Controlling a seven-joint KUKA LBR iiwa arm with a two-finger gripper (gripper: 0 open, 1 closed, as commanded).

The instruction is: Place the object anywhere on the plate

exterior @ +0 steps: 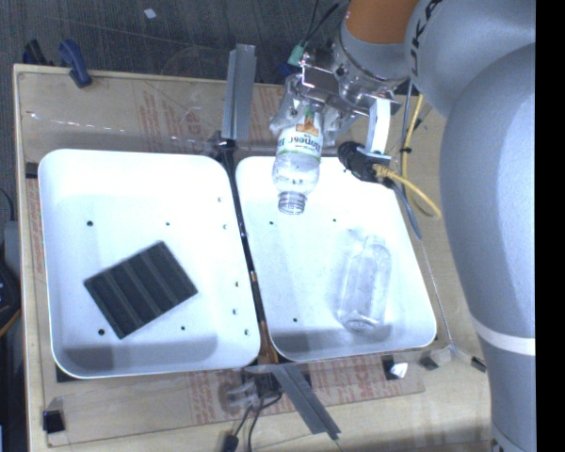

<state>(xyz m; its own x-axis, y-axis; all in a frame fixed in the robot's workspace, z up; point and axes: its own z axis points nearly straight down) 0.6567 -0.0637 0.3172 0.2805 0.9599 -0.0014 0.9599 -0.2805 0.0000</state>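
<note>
A clear plastic bottle (297, 158) with a white label hangs neck down over the back left of the right bin (410, 332). My gripper (307, 111) is shut on its base end, holding it above the bin floor. A second clear bottle (364, 282) lies on the floor of the right bin, toward the front right. The plate (140, 287) is a dark ribbed rectangle lying at an angle in the left bin (66, 172), front left of middle, well away from the gripper.
A raised dark divider (245, 252) runs between the two bins. A grey bar (238, 88) stands behind them at the back. Cables and a yellow hose (416, 194) trail from the wrist over the right bin's back right corner.
</note>
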